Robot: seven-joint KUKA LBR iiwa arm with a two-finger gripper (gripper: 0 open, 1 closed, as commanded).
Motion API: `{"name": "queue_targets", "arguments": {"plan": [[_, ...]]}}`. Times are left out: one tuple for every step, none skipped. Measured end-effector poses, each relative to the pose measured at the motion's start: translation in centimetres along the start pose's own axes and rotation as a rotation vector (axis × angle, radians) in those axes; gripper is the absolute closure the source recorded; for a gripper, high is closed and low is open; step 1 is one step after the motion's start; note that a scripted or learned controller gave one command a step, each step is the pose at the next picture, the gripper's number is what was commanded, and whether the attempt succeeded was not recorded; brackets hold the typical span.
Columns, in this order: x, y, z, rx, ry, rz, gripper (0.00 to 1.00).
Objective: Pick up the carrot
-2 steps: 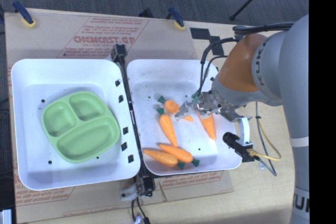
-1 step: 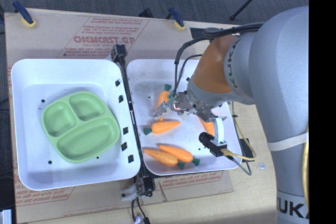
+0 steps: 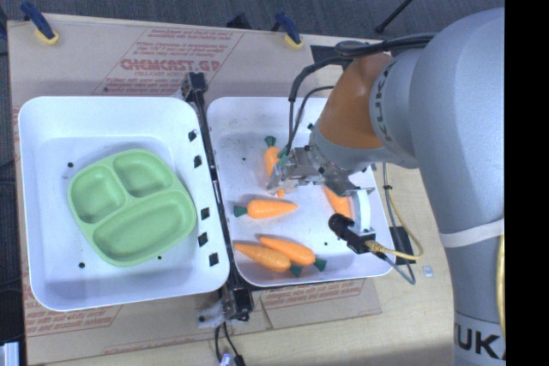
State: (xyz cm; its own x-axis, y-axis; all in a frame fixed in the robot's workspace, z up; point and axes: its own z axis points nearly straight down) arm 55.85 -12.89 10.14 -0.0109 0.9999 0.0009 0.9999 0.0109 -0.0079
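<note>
Cardboard-covered tabletop [image 3: 171, 56], grey carpet around; two bins, one green plate [image 3: 130, 206], five carrots [image 3: 266, 208]; fingers [image 3: 287, 171] state unclear.

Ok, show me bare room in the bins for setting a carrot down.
Free: the left bin floor around the green plate, and the right bin's far-left corner. Crowded: the right bin's middle and near edge, with carrots and the pincer.

The bench is being viewed from above at a slant by one fixed camera, far enough back that both the left bin [image 3: 39, 210] and the right bin [image 3: 249, 111] are being taken in, with the arm [image 3: 429, 99] being seen entering from the right.
</note>
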Motion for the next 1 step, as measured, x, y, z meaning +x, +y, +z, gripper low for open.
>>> {"name": "queue_targets", "arguments": {"plan": [[3.73, -1.62, -12.08, -0.007, 0.000, 0.004, 1.00]]}}
